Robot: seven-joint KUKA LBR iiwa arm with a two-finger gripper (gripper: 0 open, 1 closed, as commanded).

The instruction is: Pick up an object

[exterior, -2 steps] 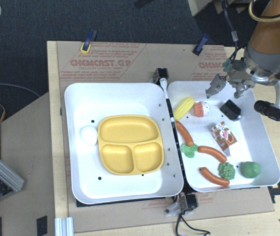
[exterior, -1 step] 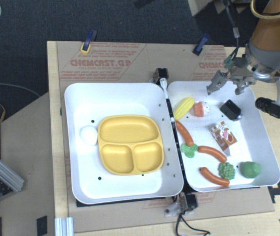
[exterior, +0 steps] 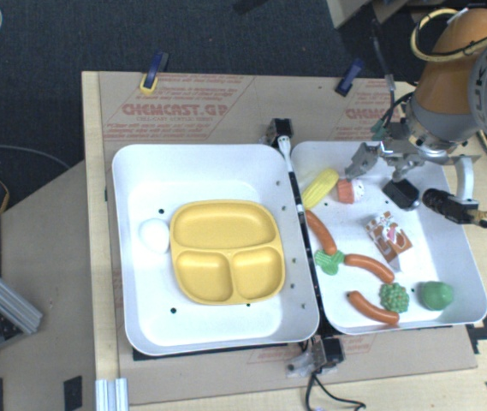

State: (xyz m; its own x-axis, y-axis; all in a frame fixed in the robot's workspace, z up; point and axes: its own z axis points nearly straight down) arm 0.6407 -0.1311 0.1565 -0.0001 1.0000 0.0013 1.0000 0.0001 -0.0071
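Observation:
My gripper [exterior: 381, 176] hangs over the back of the right bin [exterior: 470, 259], open, with nothing between its fingers. One grey finger [exterior: 362, 160] points toward a small red and white piece [exterior: 347, 191] lying next to a yellow corn cob [exterior: 320, 187]. The other, dark finger [exterior: 401, 193] is further right. Lower in the same bin lie a red and white packet [exterior: 389, 235], a carrot with a green top [exterior: 322, 240], two sausages [exterior: 370, 266] [exterior: 371, 307], a broccoli floret [exterior: 394, 297] and a round green fruit [exterior: 436, 294].
The left bin [exterior: 132, 195] holds a yellow divided plate [exterior: 226, 251] and a white egg [exterior: 154, 234]. A black clamp [exterior: 281, 132] sits where the two bins meet at the back. Cables trail from the arm at the right edge.

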